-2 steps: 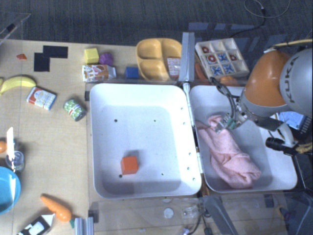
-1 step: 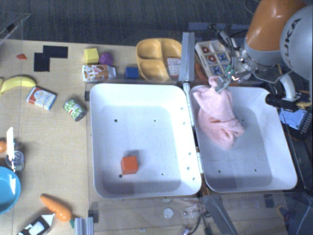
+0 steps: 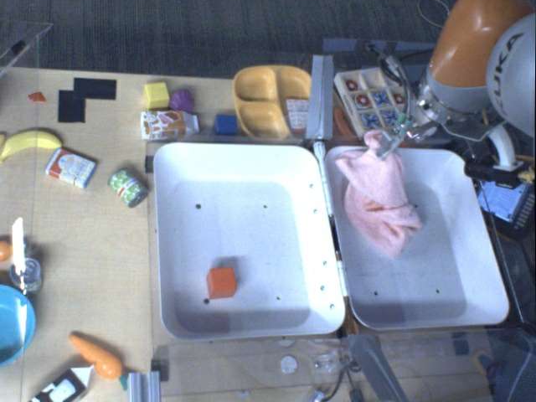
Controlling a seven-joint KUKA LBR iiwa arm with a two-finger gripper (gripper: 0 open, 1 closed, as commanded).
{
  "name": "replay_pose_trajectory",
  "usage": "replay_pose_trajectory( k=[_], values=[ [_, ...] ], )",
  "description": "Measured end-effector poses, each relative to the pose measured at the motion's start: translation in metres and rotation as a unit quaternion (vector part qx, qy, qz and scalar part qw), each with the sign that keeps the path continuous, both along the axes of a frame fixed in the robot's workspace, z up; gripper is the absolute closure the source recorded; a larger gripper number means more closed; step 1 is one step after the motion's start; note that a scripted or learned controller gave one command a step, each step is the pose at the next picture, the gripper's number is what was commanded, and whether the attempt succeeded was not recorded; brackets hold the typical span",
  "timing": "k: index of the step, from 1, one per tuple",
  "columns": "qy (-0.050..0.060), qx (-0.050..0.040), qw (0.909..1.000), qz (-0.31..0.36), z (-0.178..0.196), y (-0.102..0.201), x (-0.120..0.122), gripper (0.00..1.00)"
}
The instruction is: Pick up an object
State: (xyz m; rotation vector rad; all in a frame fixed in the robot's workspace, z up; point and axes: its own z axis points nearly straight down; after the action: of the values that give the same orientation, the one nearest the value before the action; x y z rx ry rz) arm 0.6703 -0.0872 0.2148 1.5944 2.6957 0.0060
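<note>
From the overhead camera, the gripper (image 3: 387, 143) sits over the far left corner of the right bin (image 3: 469, 300), its fingers pinched on the top edge of a pink cloth (image 3: 381, 198). The cloth hangs and spreads from that pinch toward the near side, its bulk draped on the bin floor just below the gripper. In the left bin (image 3: 251, 174) an orange cube (image 3: 222, 282) lies near the front left, well apart from the gripper. A yellow divided dish (image 3: 270, 99) stands beyond the bins, and a banana (image 3: 29, 144) lies on the bench at far left.
</note>
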Motion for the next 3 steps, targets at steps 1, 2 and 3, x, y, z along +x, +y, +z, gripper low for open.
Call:
replay_pose_trajectory(
  k=[1, 2, 3],
  values=[
    [-0.001, -0.0008, 0.9979, 0.065, 0.004, -0.029, 0.0, 1.0],
    [-0.001, -0.0023, 0.9854, 0.17, 0.003, -0.055, 0.001, 1.0],
    [-0.003, -0.0046, 0.9552, 0.296, 0.031, -0.066, -0.005, 1.0]
  ],
)
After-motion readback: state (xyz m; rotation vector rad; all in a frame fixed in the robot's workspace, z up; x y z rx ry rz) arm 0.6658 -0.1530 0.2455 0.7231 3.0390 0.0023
